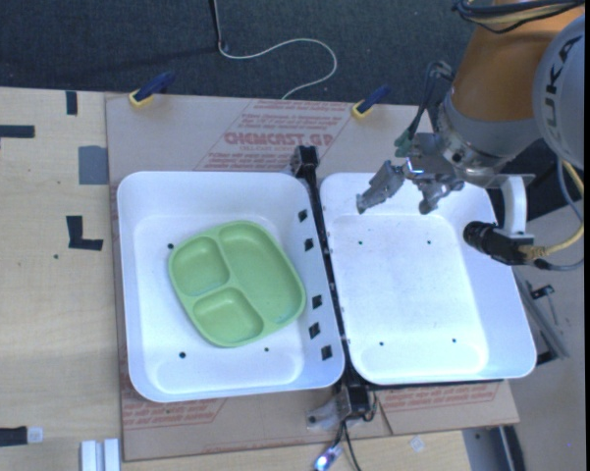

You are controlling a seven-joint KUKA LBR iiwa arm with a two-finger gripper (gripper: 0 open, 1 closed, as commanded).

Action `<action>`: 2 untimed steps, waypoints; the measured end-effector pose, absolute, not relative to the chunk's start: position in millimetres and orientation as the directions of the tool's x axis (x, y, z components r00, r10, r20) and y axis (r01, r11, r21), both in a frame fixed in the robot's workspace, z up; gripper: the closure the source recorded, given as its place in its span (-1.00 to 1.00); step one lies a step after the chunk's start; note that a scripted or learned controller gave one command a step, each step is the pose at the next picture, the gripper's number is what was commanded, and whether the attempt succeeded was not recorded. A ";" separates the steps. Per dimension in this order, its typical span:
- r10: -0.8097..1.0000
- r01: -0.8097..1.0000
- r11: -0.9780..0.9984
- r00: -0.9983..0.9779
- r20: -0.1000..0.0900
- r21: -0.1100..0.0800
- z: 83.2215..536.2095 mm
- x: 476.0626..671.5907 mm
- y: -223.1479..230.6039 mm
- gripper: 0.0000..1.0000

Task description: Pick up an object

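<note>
Nearest me, the left bin [147, 361] holds a green tray [236, 283] lying flat at its centre, which I judge light, stiff, slick plastic best pinched at its 3 o'clock rim, while my gripper [402, 195] hangs open and empty over the right bin [491, 356] at 12 o'clock

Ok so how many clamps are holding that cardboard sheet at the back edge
2. One blue and yellow clamp sits at the cardboard's back left corner, the other clamp at its back edge above the right bin. The arm could hide more.
</note>
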State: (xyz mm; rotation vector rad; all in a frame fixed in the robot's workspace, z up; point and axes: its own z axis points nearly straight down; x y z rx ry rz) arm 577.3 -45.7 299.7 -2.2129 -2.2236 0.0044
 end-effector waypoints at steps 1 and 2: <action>1.000 1.000 0.008 -0.008 0.002 0.005 370.8 559.5 10.3 -1.00; 1.000 1.000 -0.001 0.001 0.000 -0.012 307.3 482.3 14.4 -1.00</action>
